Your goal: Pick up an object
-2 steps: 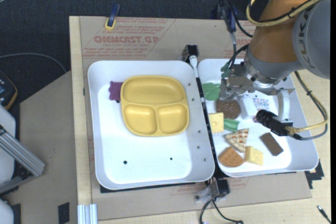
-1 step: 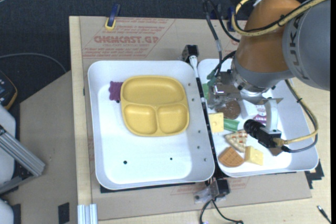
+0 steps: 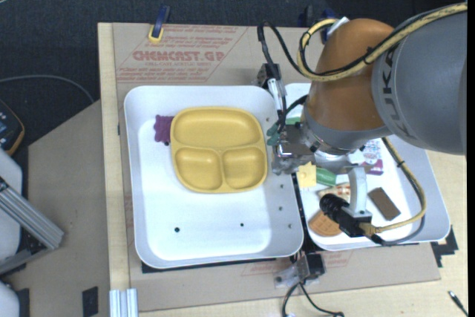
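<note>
Yellow plastic, a three-part tray point(image 3: 219, 148), lies in your left bin point(image 3: 200, 234), with a purple item point(image 3: 162, 128) touching its left edge. Your tool point(image 3: 293, 152) hangs over the rim between the bins; you cannot tell its state. The right bin point(image 3: 423, 211) holds a brown block point(image 3: 384, 202) and other small items.

Both white bins, left point(image 3: 148, 182) & right point(image 3: 423, 193), look like smooth plastic w/ a soft sheen; the yellow divided tray point(image 3: 219, 148) is smooth matt plastic too. Surface point(image 3: 119, 78) under them is brown cardboard-like sheet, matt, w/ red print. Arm point(image 3: 423, 78) has a smooth grey shell, semi-gloss, & the orange band point(image 3: 349, 78) is glossy, catching light up top.
</note>
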